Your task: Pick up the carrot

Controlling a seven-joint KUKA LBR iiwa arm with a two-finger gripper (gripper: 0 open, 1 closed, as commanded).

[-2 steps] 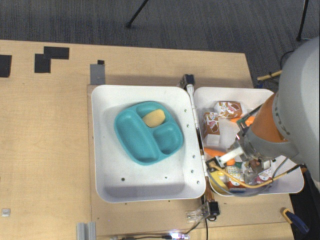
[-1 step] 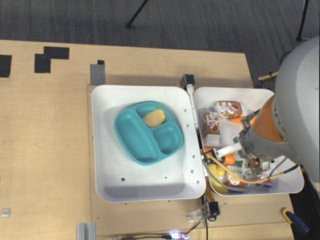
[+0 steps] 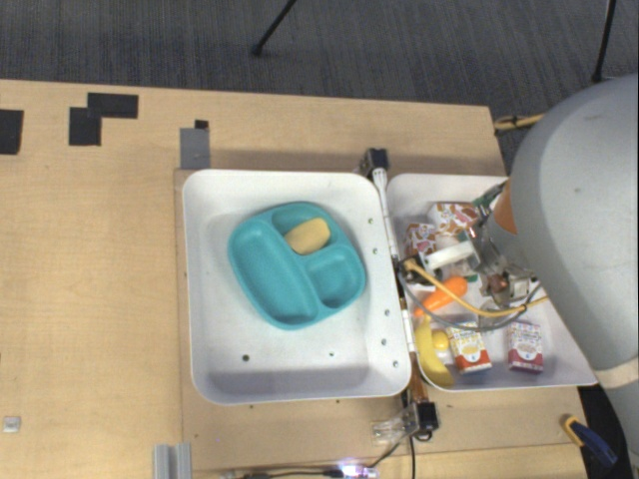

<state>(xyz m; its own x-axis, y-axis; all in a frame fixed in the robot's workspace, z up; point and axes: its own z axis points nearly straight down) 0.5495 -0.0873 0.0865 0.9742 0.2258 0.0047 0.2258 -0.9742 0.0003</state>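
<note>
The gripper (image 3: 477, 265) hangs low in the right bin (image 3: 559, 372), just beside the carrot (image 3: 444, 294), presumably lining up a grasp; its state I cannot tell.

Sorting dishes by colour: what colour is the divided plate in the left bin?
Teal, seen in the camera view: the divided plate.

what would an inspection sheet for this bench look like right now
surface: wooden bench bearing left bin and right bin
job's things: carrot lies in the right bin, near its left wall
clutter: teal divided plate with yellow food piece in left bin; snack packets, small cartons, yellow item in right bin
grippers: gripper low in right bin beside the carrot; finger state unclear
cables: yellow cable across right bin
surroundings: grey carpet, stand legs
</note>
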